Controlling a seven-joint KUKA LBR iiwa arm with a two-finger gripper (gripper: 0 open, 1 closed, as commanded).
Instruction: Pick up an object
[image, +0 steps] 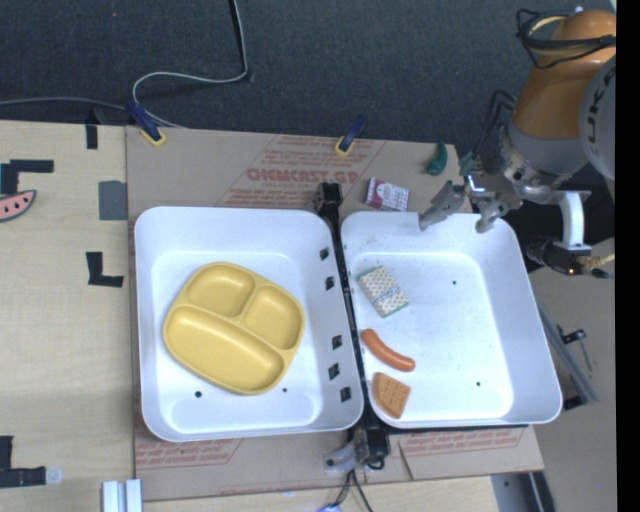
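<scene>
Small checkered green-white packet (383, 290) – lies below-left of two-finger gripper (462, 213), well apart, in right white bin (500, 330). Orange sausage (387, 350) and waffle-like brown square (390, 394) farther off. Fingers spread, nothing between – pick not yet started; descent, grasp, lift remain.

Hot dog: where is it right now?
The hot dog lies in the right bin, near its left wall, between the checkered packet above and the waffle below.

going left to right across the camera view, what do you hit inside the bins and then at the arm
yellow divided plate → checkered packet → gripper. The hot dog and waffle overlap the packet's span, so they are left out.
</scene>
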